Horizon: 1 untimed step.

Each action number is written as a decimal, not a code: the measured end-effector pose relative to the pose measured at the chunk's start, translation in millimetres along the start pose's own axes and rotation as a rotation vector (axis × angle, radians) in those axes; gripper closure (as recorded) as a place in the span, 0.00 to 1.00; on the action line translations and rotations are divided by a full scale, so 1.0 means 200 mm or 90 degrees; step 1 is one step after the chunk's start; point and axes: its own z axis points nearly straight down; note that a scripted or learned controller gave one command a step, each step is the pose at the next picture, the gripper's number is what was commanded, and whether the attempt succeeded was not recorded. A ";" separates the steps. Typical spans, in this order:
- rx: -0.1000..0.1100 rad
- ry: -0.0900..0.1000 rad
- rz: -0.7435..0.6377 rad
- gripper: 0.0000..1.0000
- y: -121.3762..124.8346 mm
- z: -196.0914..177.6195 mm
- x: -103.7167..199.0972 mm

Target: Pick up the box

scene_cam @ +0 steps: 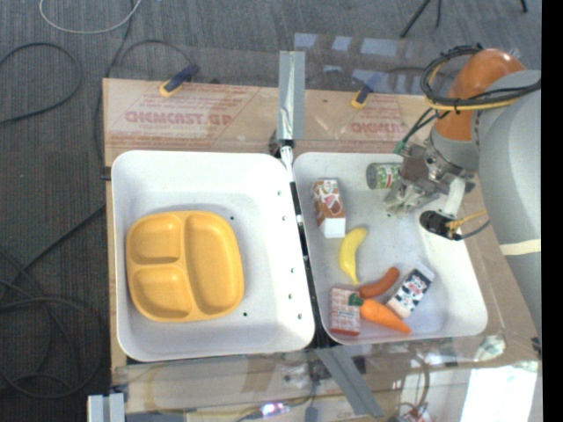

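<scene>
Two white bins sit side by side. The left bin [158, 170] holds one yellow divided plate [185, 264]. The right bin [457, 262] holds one tall box [329, 206] at its upper left, one banana [352, 253] just below it, one sausage [379, 283], one carrot [383, 316], one small red packet [345, 310], one dark carton [411, 291] and one can [383, 176] at the far wall. The gripper [402, 202] hangs beside the can, well apart from the box; its fingers point down with a slight gap between them, holding nothing. Nothing lies on the box.
</scene>
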 end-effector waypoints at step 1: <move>0.008 -0.001 0.000 0.00 -0.01 0.01 0.00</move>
